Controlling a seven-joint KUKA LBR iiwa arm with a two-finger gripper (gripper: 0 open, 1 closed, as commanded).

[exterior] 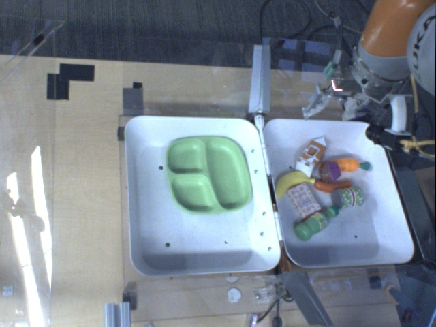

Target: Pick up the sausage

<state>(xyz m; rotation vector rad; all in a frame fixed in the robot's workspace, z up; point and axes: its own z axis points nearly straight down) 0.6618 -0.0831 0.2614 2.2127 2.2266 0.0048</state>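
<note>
The sausage point(333, 186), a thin red-orange stick, lies in the right bin point(381, 247) among the toy foods, between a purple item point(330, 171) and a small can point(349, 197). My gripper point(335, 105) hangs over the far rim of the right bin, well behind the sausage and apart from it. Its fingers are open with nothing between them.
Around the sausage are a carrot point(349, 164), a small carton point(311, 153), a banana point(292, 180), a flat snack box point(303, 199) and a green bottle point(314, 225). The left bin point(146, 244) holds a green divided plate point(208, 174). Cables run behind the bins.
</note>
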